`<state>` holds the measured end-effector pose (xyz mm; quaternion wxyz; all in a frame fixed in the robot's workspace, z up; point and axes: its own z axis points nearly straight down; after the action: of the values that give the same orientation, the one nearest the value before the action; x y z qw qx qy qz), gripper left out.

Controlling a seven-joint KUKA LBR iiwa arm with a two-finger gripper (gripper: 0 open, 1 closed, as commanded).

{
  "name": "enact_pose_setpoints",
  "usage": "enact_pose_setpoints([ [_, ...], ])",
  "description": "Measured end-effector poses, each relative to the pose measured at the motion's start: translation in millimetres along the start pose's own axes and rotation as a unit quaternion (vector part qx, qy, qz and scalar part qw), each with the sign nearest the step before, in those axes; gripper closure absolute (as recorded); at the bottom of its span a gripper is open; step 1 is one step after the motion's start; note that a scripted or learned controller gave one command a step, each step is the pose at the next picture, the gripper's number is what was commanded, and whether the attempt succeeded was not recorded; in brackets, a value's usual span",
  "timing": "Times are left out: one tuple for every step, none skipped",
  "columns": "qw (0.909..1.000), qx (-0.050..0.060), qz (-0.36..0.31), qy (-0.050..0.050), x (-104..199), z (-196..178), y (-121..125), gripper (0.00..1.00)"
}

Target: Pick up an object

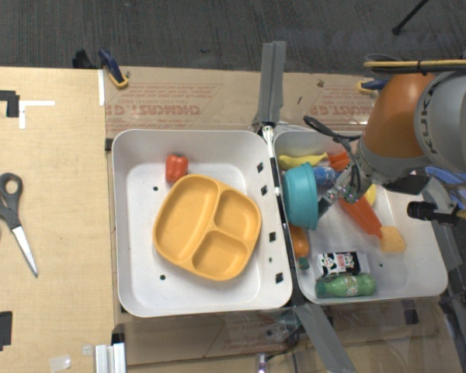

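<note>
End effector (pixel 338 191) sits low in the right bin (pixel 419 278), among the clutter near its upper left; dark linkage visible, but whether it is clenched or released cannot be told. Just beside it: a teal plastic bowl (pixel 300 195) tipped on edge against the bin's left wall, a smooth orange carrot-shaped toy (pixel 363 214) lying diagonally, a yellow banana-like piece (pixel 301 160) and a small blue item (pixel 324 175). Lower in the same bin: a yellow rounded lump (pixel 392 242), a black-and-white printed packet (pixel 339 264), a green glossy bottle (pixel 346 287) on its side.

Arm (pixel 419 127) enters from the right, orange band bulging over the grey wrist, angled down and leftward.

Left bin (pixel 132 231) holds a yellow three-compartment plate (pixel 207 227) and a small red object (pixel 176 167). Scissors (pixel 12 216) lie on the wooden tabletop (pixel 46 286).
</note>
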<state>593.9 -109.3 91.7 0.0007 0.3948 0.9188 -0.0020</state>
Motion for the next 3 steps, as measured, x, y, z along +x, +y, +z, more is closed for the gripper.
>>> enact_pose_setpoints([
  [1.0000, -0.001, -0.002, -0.001, -0.2, -9.8, 1.3, 1.00],
  [0.9872, -0.001, 0.160, 0.001, 53.1, -100.2, 45.3, 1.00],
  [0.9664, 0.000, 0.257, 0.001, 105.1, -129.0, 90.1, 1.00],
])
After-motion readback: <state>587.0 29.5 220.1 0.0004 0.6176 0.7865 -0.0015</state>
